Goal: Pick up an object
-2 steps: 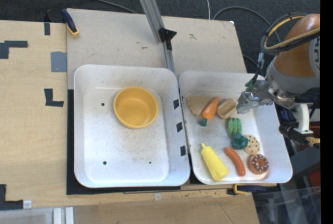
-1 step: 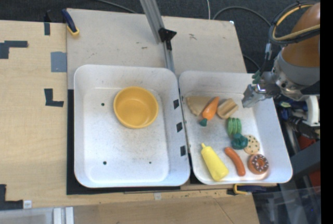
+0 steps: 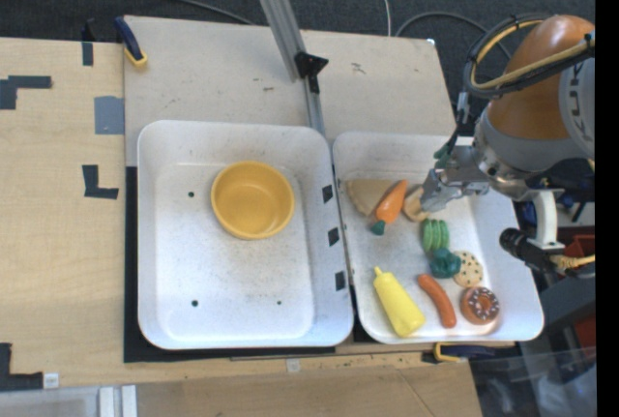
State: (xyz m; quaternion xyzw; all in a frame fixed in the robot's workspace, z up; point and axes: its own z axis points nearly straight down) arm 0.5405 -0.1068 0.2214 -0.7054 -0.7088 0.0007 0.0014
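You look down from a single fixed camera set above the bench (image 3: pixel 58 212), tilted at a slant, far enough back to take in both white bins whole. The left bin (image 3: pixel 164 309) sits mid-frame, the right bin (image 3: pixel 387 149) beside it. The arm (image 3: pixel 542 105) enters from your right edge.

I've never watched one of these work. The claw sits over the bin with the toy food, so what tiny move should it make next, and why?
Probably a short drop straight down. The claw hangs in the right bin just beside the carrot and a tan piece, and nothing shows between its tips, so lowering onto them seems the likeliest way to a pick.
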